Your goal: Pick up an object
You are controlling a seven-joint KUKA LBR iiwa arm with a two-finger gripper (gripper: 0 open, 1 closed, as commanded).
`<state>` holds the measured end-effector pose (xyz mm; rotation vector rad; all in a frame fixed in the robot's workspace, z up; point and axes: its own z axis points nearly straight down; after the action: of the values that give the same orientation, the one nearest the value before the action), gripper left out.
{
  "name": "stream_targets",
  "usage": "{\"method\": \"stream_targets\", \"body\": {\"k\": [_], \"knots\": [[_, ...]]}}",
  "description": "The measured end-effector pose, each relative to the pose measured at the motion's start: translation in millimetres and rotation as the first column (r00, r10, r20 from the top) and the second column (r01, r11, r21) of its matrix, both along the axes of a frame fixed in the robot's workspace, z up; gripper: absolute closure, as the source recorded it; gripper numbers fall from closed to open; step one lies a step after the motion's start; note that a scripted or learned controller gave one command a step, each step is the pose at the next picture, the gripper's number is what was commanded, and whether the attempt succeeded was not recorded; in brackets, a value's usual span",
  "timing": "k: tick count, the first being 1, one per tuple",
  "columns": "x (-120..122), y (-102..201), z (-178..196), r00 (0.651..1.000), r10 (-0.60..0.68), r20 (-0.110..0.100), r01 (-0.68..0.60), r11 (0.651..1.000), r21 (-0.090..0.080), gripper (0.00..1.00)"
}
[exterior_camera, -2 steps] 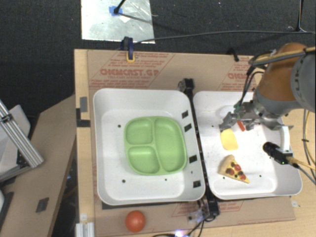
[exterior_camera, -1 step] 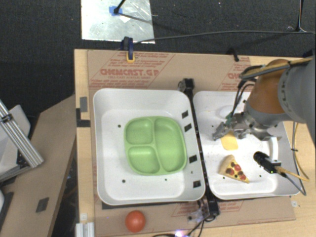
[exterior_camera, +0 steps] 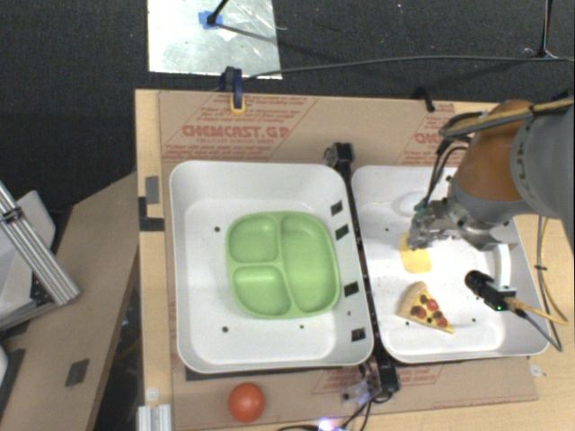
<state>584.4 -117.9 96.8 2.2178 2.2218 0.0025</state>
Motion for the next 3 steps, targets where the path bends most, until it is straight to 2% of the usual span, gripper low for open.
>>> {"method": "stream_targets", "body": {"k": [3], "knots": [[-4, 10, 176, 1.000, 0.003, 0.005, -0.003, 1.000, -0.001, 1.00]]}}
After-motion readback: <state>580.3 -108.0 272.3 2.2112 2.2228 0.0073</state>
